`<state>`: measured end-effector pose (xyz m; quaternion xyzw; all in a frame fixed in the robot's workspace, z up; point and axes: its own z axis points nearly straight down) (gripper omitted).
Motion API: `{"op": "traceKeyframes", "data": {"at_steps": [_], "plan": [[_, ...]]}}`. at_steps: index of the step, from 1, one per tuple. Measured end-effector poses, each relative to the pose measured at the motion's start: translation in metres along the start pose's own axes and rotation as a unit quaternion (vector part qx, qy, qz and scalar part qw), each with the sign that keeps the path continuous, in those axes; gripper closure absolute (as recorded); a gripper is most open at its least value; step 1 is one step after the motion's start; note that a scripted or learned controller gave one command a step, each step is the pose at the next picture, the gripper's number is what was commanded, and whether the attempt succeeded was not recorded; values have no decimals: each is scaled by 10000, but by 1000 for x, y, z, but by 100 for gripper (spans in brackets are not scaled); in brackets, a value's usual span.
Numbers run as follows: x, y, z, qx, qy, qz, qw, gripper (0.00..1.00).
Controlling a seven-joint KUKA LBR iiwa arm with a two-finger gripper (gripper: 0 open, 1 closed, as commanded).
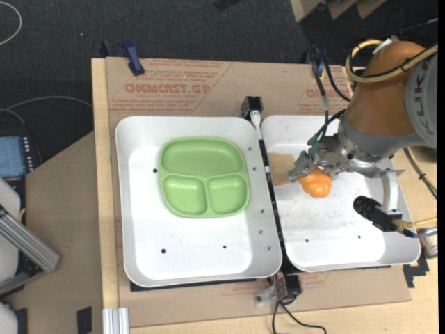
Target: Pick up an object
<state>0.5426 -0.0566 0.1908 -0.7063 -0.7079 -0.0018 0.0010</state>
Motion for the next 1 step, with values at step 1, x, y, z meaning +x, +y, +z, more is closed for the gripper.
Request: {"op": "traceKeyframes", "data": {"at_steps": [1], "plan": [[70,-46,-34,18,2,-24,10000,100]]}}
